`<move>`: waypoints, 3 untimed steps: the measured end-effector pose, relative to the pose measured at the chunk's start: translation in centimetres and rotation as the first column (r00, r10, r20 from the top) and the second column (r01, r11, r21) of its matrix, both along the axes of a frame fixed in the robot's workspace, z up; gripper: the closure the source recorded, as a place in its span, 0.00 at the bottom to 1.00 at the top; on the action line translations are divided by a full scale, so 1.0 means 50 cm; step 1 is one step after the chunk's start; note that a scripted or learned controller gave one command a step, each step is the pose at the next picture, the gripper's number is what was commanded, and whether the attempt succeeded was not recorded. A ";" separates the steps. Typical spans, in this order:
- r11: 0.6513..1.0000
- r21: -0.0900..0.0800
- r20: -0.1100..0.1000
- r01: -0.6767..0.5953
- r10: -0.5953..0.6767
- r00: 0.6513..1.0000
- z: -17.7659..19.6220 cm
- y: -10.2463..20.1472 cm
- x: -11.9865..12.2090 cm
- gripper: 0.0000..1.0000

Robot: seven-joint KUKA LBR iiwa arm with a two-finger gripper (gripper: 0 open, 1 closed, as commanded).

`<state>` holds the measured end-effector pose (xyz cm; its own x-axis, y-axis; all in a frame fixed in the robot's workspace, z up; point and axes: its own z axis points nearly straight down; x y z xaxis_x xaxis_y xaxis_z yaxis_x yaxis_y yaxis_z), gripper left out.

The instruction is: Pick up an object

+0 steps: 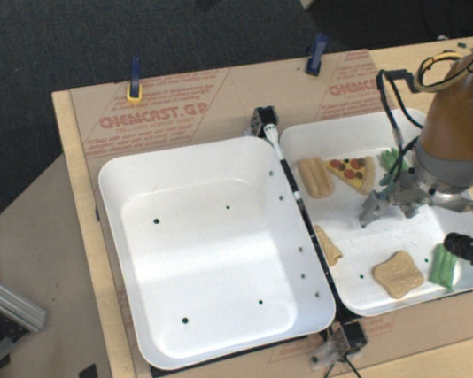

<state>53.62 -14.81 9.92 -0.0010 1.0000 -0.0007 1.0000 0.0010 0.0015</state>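
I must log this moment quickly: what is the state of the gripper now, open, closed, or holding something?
Gripper: cannot be told; it hangs low over the right bin, below the pizza slice.

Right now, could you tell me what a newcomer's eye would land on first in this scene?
Probably the grey and orange arm reaching in from the right over the right bin, its gripper low among toy foods: a pizza slice, bread slice and green piece. The left bin sits beside it.
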 end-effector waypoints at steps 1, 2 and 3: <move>1.000 -0.001 0.007 -0.005 0.005 1.000 0.034 0.051 0.164 0.00; 1.000 0.002 0.007 -0.007 0.007 1.000 0.181 0.202 0.139 0.00; 1.000 -0.002 0.003 0.003 -0.003 1.000 0.172 0.118 0.211 0.00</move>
